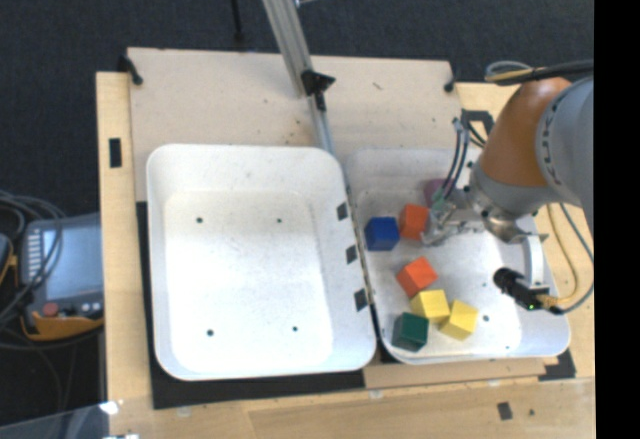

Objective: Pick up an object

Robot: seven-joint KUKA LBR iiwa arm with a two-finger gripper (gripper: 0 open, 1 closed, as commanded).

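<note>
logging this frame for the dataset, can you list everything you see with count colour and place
blue block: 1, blue, right bin, near its left wall
orange blocks: 2, orange, right bin, one mid-bin, the other right of the blue block, beside the gripper
yellow blocks: 2, yellow, right bin, near the front, the second just to the right
green block: 1, dark green, right bin, front left corner
pinkish object: 1, partly hidden by the arm, right bin, rear
left bin: 1, white
right bin: 1, white
metal rail: 1, grey, slanting from the top edge to the bins
screen device: 1, left edge
arm: 1, grey and orange, over the right bin
gripper: 1, low by the upper orange block
</note>
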